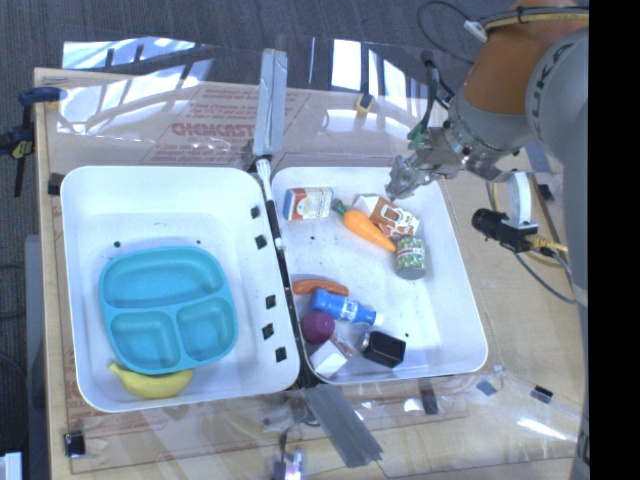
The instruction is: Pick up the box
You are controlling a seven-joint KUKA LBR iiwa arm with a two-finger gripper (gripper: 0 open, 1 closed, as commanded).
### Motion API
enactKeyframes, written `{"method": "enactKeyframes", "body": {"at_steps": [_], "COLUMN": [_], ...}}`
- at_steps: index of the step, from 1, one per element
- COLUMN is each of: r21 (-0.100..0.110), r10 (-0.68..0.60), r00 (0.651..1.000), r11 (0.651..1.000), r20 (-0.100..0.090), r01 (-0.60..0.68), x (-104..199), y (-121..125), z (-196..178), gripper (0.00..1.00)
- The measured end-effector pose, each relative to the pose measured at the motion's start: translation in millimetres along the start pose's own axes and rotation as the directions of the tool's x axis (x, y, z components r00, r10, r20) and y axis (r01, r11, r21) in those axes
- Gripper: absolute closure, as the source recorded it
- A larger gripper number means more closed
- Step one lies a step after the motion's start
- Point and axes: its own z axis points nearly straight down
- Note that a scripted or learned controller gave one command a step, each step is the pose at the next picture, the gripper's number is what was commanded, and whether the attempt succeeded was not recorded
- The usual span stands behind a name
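Looking down on a wooden desk (505,303) carrying two white bins side by side. Taking the carrot (368,230), lying aslant in the right bin (450,308), as the mark for everything else.

Finding the box (393,218), red and white, just right of the carrot and close against it, resting on the bin floor. Seeing the gripper (403,180) hanging just behind and to the right of the carrot, over the box's far edge. Not being able to tell whether spread apart or closed, nor whether touching the box. Tracing the grey arm (560,78) with its orange band away to the carrot's far right.

Spotting a small carton (307,203) lying left of the carrot, apart from it. Noting a can (410,257) on its side, just in front of the carrot's right end. Picking out, nearer the camera than the carrot:
- a sausage (320,288)
- a blue bottle (345,308) just beyond the sausage
- a purple ball (319,327)
- a black block (383,348)

Finding, well to the carrot's left in the left bin (80,218), a blue tray (168,306) with a banana (150,380) lying against its near edge.
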Motion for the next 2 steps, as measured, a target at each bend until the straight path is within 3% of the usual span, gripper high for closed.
{"method": "enactKeyframes", "body": {"at_steps": [1, 2], "r21": [-0.003, -0.001], "r10": [-0.015, -0.024], "r00": [1.000, 1.000], "r11": [1.000, 1.000], "r20": [0.000, 0.000], "r01": [0.015, 0.024], "x": [-17.1, -15.1], "y": [39.3, 40.3], "z": [-58.7, -68.2], "gripper": [1.00, 1.00]}}
